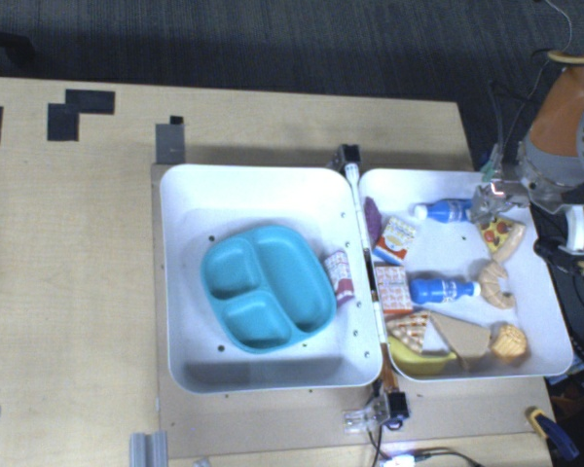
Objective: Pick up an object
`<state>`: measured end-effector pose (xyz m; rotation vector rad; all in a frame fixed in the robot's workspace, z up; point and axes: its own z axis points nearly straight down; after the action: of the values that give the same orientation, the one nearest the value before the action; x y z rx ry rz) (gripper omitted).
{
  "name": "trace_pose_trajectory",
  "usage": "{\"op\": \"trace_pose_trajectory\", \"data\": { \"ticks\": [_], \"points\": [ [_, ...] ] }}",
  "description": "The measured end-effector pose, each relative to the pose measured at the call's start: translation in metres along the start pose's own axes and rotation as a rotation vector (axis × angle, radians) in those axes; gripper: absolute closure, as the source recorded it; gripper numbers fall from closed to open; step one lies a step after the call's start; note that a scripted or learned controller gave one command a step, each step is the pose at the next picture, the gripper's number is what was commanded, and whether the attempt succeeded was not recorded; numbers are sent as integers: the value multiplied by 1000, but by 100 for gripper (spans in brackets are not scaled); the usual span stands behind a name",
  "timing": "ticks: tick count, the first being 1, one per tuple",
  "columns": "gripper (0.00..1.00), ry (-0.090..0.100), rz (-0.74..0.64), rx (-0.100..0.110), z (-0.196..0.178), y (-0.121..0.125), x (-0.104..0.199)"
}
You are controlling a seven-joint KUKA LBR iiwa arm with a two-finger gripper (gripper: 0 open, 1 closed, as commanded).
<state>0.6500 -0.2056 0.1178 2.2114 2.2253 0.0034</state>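
**Gripper poised at the right bin's far edge**

The gripper [493, 191] hangs at two o'clock of the right bin [555, 343], just beside a blue bottle [446, 210] and a pizza slice [504, 235]; whether it is open I cannot tell. Descend straight onto one item, avoiding the wall. The left bin [180, 261] holds a blue tray [268, 287]. Pale bench [68, 290], dark floor [273, 17] at twelve o'clock.

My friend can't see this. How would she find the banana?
Look in the right-hand white bin, at the corner nearest the camera and next to the other bin. The banana lies there, curved along the edge. It is the only plain yellow thing among the toys.
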Motion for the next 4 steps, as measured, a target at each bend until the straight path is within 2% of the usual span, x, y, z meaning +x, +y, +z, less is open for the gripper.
{"op": "trace_pose_trajectory", "data": {
  "ticks": [1,2,3,4],
  "points": [
    [0,1,-1,-1,0,0,1],
    [0,-6,0,-12,26,-39,45],
    [100,-12,-3,-21,13,-36,44],
    [100,0,0,-2,-12,21,19]
  ]
}}
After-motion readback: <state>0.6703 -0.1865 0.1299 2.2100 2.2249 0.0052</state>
